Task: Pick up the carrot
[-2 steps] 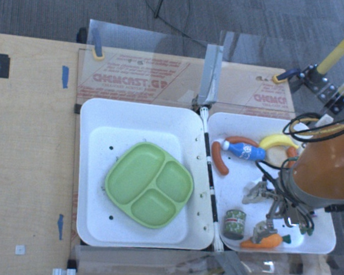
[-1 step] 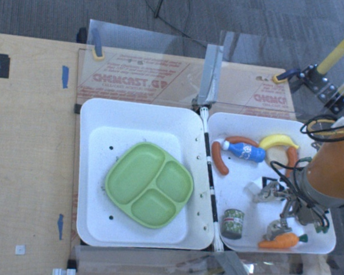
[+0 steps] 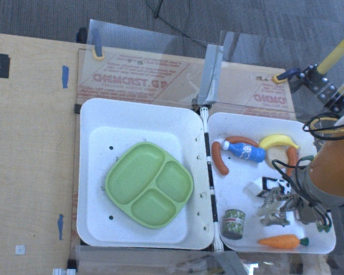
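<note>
The carrot (image 3: 280,241), orange with a green stub at its right end, lies flat near the front edge of the right bin (image 3: 240,187). My gripper (image 3: 273,210) hangs just above and behind it, a little to its left, over the bin floor. Nothing shows in its grasp. The grey arm with its orange band (image 3: 335,169) reaches in from the right and hides part of the bin's right side.
In the right bin lie a green can (image 3: 233,223), a blue bottle (image 3: 246,151), a banana (image 3: 279,141) and three sausages (image 3: 220,159). A green divided plate (image 3: 149,184) sits in the left bin (image 3: 100,126). A clear wall stands behind the bins.
</note>
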You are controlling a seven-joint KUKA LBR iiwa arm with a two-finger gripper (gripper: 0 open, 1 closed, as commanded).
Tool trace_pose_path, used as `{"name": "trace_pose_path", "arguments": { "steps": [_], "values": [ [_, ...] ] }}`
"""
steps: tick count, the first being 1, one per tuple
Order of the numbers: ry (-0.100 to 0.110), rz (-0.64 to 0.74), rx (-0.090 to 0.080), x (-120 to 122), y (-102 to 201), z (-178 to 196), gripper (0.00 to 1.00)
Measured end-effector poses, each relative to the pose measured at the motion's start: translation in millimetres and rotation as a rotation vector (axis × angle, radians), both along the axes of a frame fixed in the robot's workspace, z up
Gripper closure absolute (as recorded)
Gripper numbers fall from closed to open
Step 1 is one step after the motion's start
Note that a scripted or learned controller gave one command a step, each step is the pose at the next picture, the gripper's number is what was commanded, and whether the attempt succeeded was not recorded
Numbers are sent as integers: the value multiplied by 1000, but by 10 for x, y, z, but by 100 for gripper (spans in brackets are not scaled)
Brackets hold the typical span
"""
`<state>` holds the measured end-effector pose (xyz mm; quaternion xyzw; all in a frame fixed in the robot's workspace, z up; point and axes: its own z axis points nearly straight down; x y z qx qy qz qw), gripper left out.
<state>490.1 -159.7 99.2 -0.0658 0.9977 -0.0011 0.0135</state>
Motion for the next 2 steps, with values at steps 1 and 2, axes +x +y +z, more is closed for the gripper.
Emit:
{"name": "trace_pose_path", "arguments": {
  "steps": [1, 2],
  "values": [
    [16, -199, 2, 369, 319, -102, 100],
    [19, -477, 9, 895, 941, 858, 100]
  ]
}}
